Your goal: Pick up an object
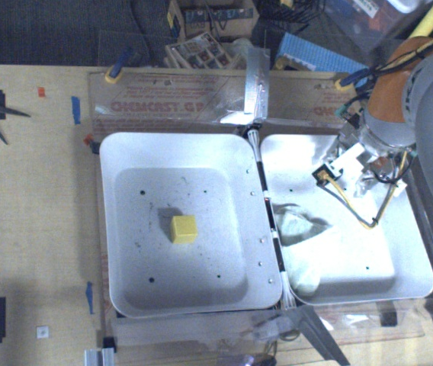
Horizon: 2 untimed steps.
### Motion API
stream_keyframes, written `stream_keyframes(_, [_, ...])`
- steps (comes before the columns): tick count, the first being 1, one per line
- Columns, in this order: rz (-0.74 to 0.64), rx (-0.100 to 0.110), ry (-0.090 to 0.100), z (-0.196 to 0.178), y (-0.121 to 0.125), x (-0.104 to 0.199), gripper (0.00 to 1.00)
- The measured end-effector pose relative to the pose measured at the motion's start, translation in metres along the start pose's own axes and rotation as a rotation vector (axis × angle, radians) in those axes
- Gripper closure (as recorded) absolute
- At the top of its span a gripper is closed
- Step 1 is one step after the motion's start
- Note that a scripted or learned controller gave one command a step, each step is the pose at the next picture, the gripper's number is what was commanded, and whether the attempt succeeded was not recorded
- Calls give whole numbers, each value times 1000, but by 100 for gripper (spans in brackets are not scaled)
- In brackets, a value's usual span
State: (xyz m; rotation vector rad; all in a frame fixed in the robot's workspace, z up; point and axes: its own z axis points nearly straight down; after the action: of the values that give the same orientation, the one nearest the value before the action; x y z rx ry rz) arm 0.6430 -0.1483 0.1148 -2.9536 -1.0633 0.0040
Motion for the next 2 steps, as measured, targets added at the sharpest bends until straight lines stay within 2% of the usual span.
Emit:
stream_keyframes(1, [3,-1,1,-11,1,0,100])
stream_keyframes(2, [272,-3,3,27,-39,27,100])
